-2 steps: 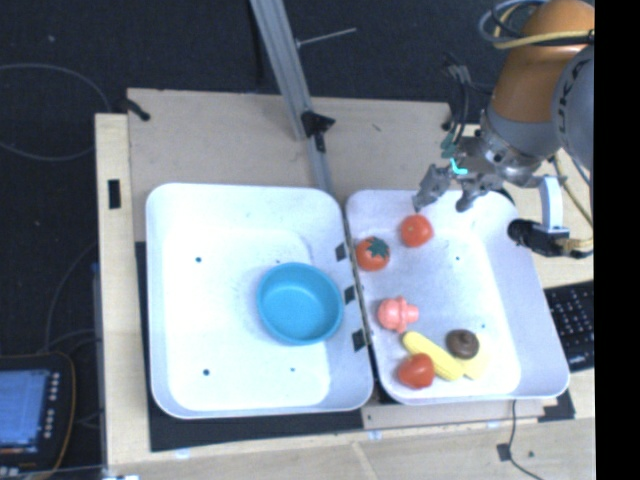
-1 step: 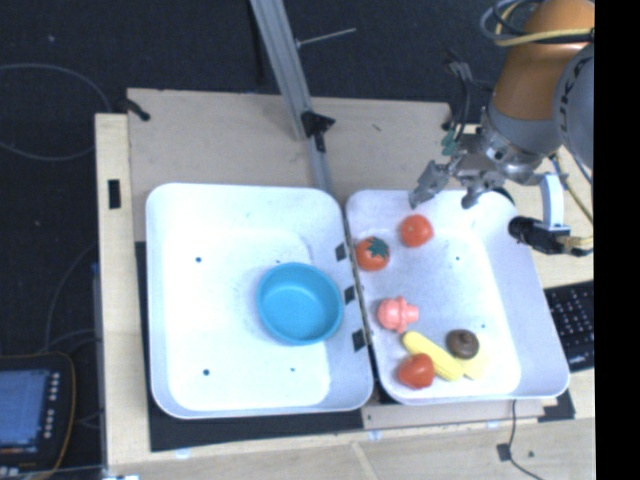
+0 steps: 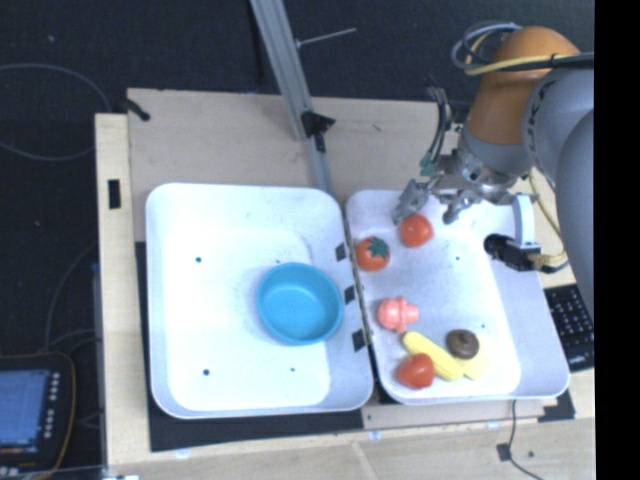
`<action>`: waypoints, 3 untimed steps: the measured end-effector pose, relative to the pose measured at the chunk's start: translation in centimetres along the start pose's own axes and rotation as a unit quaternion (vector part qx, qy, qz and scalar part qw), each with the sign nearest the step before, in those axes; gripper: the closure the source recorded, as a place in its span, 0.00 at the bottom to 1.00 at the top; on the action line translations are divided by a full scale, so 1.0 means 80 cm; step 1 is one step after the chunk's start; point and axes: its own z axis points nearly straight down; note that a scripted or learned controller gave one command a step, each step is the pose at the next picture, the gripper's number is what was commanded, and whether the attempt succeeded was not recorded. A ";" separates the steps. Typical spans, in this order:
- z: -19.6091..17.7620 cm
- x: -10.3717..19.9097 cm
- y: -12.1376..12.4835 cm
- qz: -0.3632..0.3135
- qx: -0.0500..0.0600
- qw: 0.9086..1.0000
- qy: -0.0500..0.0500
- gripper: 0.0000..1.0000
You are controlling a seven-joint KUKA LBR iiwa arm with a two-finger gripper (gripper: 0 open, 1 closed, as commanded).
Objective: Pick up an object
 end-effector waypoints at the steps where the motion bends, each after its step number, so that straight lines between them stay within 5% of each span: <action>1: 0.080 -0.001 0.001 0.001 0.001 1.000 0.000 0.00; 2: 0.099 -0.003 0.001 0.002 0.000 1.000 0.000 0.00; 3: 0.082 -0.004 0.003 0.002 -0.002 1.000 0.000 1.00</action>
